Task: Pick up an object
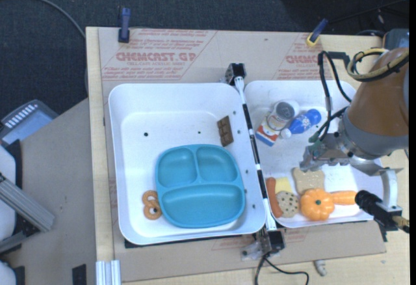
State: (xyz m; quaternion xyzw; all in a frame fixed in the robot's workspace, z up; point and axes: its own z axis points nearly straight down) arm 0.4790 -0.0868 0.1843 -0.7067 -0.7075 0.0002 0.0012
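A slanted overhead look at a bench with two shallow white bins side by side. The left bin (123, 147) holds a blue divided plate (198, 185), a small pretzel (152, 204) just beside the plate's left edge, and a brown chocolate piece (225, 131) near the dividing wall.

The right bin (260, 92) holds a cluster of toy food. Toward the back lie a small can (279, 114), a blue bottle (304, 122) and a red-and-white carton (265, 135). Toward the front sit a slice of toast (308, 180), a cookie (285, 202), a red and yellow strip (276, 187), an orange pumpkin (315, 204) and a carrot (343, 198).

The arm (380, 108) reaches in from the right, and its gripper (314, 159) hangs just above the toast's back edge. Whether the claw is wide or narrow cannot be told from here; nothing visibly sits in it.

The toast seems the likely target. It looks light, flat and stiff, probably smooth plastic, so it may slip. Lying flat, it offers little to pinch; gripping across two opposite edges seems best. The pumpkin touches its front edge and may get nudged.
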